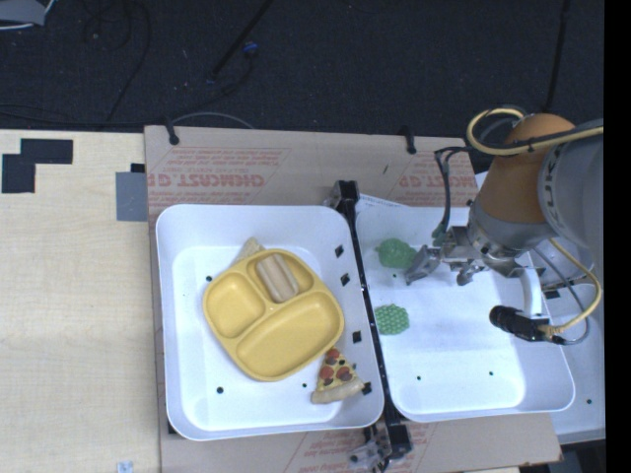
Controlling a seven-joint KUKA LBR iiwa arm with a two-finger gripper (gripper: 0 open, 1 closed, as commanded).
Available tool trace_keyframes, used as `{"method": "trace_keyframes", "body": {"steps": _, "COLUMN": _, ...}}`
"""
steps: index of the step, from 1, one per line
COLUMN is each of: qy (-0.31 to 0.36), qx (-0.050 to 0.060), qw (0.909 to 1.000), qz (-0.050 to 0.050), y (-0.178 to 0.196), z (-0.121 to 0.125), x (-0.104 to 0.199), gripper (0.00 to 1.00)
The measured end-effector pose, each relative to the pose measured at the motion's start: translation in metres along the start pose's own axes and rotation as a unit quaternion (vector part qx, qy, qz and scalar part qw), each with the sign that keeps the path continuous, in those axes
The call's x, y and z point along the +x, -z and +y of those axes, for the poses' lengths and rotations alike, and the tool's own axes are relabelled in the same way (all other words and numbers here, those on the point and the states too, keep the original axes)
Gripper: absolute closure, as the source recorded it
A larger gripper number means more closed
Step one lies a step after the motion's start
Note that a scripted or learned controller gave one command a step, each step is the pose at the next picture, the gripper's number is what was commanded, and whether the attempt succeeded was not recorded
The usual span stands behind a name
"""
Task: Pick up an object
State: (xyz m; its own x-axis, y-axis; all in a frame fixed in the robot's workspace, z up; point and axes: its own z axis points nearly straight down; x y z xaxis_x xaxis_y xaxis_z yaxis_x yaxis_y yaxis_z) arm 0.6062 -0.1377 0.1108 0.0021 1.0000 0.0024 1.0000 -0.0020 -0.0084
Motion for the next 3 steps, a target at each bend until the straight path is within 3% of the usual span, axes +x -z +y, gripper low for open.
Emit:
{"method": "trace_keyframes", "body": {"steps": 1, "qy": -0.002, "qx": -0.002, "qw": 1.0, "qz": -0.001, "y": 0.014, "z": 0.001, "x": -0.002, "gripper": 1.0}}
{"method": "trace_keyframes", "body": {"steps": 3, "qy": 0.001, "qx": -0.006, "qw": 1.0, "qz": -0.002, "y": 0.128, "z": -0.003, "x": -0.008, "gripper": 1.0}}
